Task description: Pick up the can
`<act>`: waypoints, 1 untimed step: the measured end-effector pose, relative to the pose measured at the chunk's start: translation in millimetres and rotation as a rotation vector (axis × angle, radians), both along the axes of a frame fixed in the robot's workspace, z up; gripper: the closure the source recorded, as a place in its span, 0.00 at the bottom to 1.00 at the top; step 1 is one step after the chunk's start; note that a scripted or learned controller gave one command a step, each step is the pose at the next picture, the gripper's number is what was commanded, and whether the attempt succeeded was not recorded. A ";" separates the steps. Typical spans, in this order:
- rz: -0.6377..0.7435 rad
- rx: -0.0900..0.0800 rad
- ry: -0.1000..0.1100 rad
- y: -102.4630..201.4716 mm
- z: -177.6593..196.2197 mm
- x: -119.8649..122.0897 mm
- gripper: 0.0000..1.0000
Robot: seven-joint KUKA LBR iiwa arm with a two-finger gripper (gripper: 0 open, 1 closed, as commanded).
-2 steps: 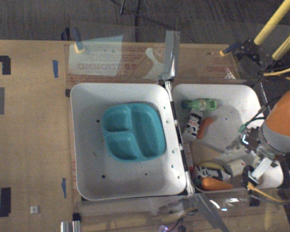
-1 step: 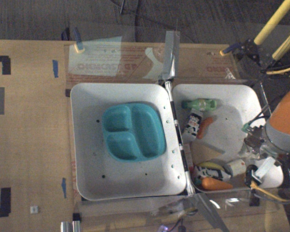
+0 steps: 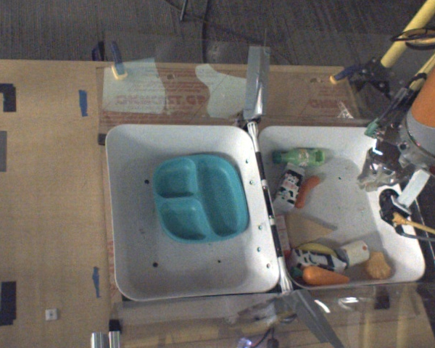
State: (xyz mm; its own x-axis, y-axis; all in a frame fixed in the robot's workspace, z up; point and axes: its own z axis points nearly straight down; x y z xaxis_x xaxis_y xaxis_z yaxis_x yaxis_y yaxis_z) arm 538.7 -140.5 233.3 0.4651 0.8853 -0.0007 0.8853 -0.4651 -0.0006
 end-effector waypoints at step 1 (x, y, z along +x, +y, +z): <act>-0.001 0.000 0.001 0.0 -0.3 -0.3 0.00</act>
